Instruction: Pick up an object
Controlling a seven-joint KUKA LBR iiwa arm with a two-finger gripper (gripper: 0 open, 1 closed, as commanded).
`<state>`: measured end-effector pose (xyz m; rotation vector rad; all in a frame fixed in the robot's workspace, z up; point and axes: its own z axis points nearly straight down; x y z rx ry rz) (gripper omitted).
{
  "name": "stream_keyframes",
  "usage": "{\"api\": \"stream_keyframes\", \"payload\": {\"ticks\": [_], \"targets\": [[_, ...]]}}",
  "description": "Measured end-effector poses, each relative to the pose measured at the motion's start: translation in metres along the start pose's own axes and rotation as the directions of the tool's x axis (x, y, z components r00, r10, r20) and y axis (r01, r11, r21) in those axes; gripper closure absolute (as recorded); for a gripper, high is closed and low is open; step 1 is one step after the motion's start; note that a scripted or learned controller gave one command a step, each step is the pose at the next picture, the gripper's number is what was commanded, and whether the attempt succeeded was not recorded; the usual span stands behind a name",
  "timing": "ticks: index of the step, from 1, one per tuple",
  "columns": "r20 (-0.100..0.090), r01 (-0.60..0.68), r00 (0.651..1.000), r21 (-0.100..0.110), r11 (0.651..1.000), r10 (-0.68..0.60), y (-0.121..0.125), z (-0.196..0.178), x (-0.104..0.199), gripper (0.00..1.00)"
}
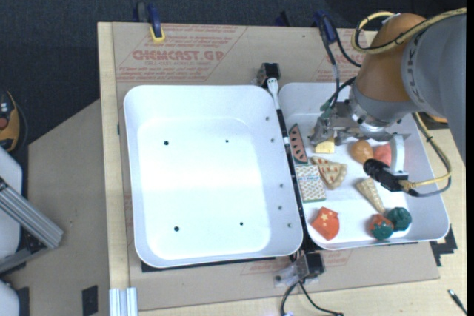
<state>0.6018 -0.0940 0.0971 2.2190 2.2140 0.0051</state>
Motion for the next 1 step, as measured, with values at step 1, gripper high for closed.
{"api": "stream_keyframes", "payload": {"ticks": [1], "targets": [[-0.002,0.010,1.000,-0.008,1.000,-0.010,0.0685,-0.0942,0.0581,1.00]]}}
